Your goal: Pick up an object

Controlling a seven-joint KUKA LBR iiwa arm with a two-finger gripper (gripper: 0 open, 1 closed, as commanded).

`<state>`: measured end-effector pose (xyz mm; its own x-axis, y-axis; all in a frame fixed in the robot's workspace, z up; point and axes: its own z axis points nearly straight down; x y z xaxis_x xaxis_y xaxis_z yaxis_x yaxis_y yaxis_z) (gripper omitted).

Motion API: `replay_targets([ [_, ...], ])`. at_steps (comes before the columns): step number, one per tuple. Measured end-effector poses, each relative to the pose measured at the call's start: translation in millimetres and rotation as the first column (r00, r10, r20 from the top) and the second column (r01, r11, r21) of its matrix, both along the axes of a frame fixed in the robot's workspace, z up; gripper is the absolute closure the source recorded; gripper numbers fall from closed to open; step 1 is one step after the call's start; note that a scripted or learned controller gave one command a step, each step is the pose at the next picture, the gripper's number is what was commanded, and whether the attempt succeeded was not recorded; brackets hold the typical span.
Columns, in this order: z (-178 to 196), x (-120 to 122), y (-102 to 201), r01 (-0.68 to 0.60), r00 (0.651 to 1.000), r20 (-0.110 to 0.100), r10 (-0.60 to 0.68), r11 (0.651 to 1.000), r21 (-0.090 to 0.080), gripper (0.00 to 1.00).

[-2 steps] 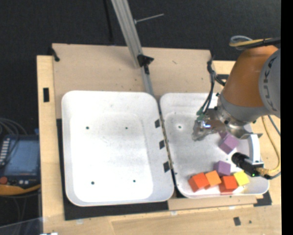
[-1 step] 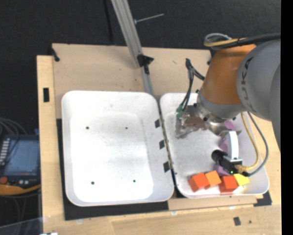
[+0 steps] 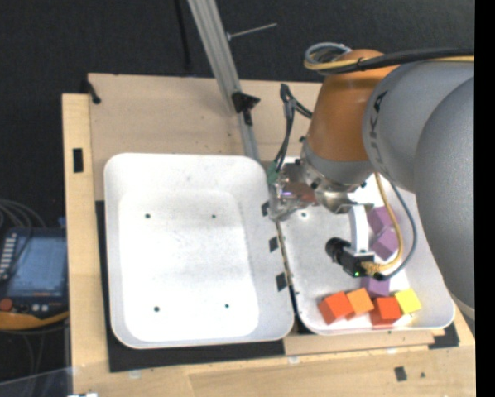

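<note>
Blocks, small and brightly coloured, lie in the right-hand bin [image 3: 314, 321], gathered toward its near corner and right side; an orange block [image 3: 337, 306] sits just beside a lighter orange block [image 3: 361, 301], a red-orange block [image 3: 388, 308] and a yellow block [image 3: 408, 301], the four forming a loose touching row; purple blocks [image 3: 383, 231] lie farther back along the right side, partly hidden behind the arm's cabling. The left-hand bin [image 3: 181, 172] stands just beside the right one, their rims nearly touching. The arm [image 3: 347, 131], grey with an orange band, reaches in over the right bin; the gripper [image 3: 290, 193] hangs near the bin's far-left corner, well apart from the orange row; whether it is released or clenched cannot be told from this slant, and no block is seen in its grasp. A slanted metal rail [image 3: 218, 56] crosses the bench [image 3: 148, 114] behind the bins.

Handling, as judged: the blocks appear rigid, light and flat-faced, unlikely to deform or break; smooth faces may slip under an off-centre pinch. The sounder grasp is across two opposite flat faces, from above; the orange block at the row's left end offers a free side, whereas its inner neighbours leave little room for entry. Crowding risks nudging adjacent blocks.
</note>
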<state>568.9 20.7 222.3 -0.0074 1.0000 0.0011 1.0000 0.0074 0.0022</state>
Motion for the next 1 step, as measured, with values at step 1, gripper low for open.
replay_targets([
  [1, -4.0, 15.5, 50.9, 0.000, 1.000, 0.000, 0.000, 1.000, 0.000, 1.00],
])
